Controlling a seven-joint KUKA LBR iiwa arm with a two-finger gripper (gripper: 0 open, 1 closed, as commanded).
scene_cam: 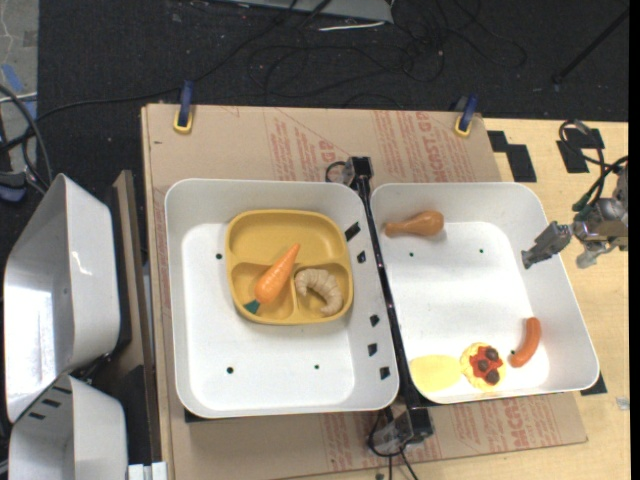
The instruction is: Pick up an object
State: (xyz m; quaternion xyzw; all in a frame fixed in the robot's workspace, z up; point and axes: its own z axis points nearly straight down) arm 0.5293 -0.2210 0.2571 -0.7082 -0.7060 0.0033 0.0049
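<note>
At the right edge of the frame the claw [562,244] hangs over the rim of the right bin [455,293], one dark finger reaching inward; whether it is spread or closed cannot be told at this size, and nothing shows between its fingers. No single target is named, so any toy will serve. The nearest candidates lie in the right bin: a smooth orange-red sausage [525,342] leaning near the lower right wall, a flat round piece with red and dark toppings [484,363] just left of it, a pale yellow flat slice [434,372] touching that piece, and a glossy brown drumstick [416,226] near the upper wall. The left bin [200,368] carries a yellow divided plate [245,233], a moulded plastic tray whose ridges hold a tapered orange carrot [277,274] and a curled pale shrimp [320,289] in separate compartments. The flat pieces probably offer little to pinch; the rounded sausage and drumstick look easier. Both bins sit on a cardboard sheet [300,138] clamped to the desk, likely to stop sliding.
</note>
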